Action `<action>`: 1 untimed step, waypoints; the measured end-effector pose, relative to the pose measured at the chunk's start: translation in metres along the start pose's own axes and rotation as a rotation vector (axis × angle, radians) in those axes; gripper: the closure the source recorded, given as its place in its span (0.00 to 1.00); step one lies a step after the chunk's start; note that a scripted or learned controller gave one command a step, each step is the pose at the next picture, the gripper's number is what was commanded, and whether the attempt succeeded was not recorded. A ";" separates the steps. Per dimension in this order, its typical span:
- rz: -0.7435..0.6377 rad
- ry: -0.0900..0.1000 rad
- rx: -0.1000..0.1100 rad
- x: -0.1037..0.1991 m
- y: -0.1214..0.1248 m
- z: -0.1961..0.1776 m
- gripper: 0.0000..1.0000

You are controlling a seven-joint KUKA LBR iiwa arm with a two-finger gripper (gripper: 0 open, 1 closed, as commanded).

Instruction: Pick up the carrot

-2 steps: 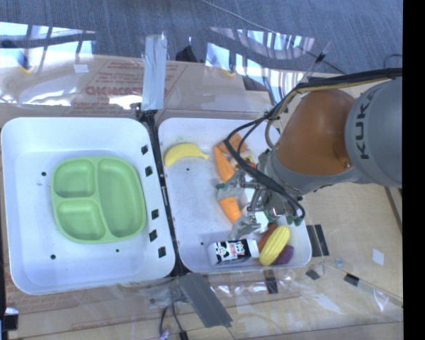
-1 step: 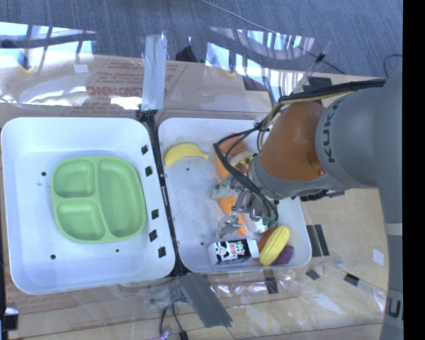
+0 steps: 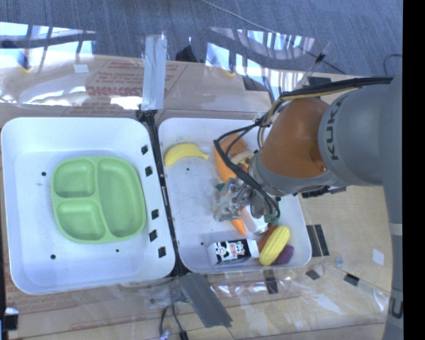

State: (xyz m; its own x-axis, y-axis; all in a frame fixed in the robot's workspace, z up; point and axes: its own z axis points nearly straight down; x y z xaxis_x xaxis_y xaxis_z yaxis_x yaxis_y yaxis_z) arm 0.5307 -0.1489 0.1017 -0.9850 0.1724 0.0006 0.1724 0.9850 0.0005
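My gripper (image 3: 231, 201) hangs low over the middle of the right bin (image 3: 191, 257), with the grey arm and its orange band (image 3: 297, 144) above it to the right. An orange pointed end, apparently the carrot (image 3: 239, 226), pokes out just below the gripper, touching or very close to it. The rest of it is hidden by the gripper body. I cannot tell whether the carrot is held or just lying on the bin floor.
In the right bin are a banana (image 3: 185, 152) at top left, a larger orange object (image 3: 224, 163) behind black cables, a milk carton (image 3: 234, 250), a corn cob (image 3: 274, 244), and red and purple items beside it. The left bin (image 3: 28, 246) holds a green divided plate (image 3: 99, 198).
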 end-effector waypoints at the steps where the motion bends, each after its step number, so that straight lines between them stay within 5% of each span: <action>1: 0.337 -0.004 0.000 0.017 -0.009 -0.054 1.00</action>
State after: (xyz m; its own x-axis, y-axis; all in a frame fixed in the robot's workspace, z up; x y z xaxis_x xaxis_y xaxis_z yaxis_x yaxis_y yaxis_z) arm 0.5119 -0.1550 0.1553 -0.8725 0.4885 -0.0029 0.4885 0.8725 0.0005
